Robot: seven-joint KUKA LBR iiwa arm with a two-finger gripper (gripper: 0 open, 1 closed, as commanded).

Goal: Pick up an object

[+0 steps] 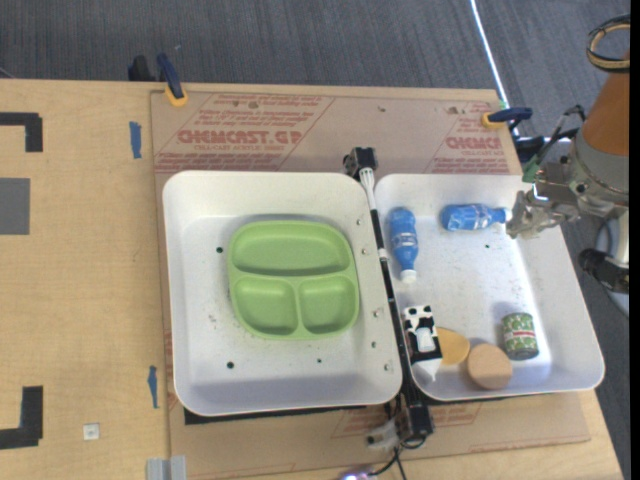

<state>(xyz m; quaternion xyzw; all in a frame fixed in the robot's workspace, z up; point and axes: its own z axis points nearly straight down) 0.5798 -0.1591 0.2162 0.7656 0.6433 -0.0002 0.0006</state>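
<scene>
A robotics lab or test workshop is suggested. A wooden bench (pixel 80 298) is covered by a brown sheet (pixel 300 133) printed with a maker's name and held by clamps (pixel 172 80). Two shallow white bins (pixel 190 268) are set side by side on it. Black tape marks (pixel 25 133) are stuck to the bench, a white cable (pixel 480 28) runs across grey carpet (pixel 300 18), and a robot arm (pixel 600 158) stands at the right.

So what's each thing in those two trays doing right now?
Green divided plate: flat in the left bin.
Blue bottle: lying down, right bin.
Second blue bottle: lying down, near the end effector.
Green can: upright.
Tan round block: resting beside the can.
</scene>
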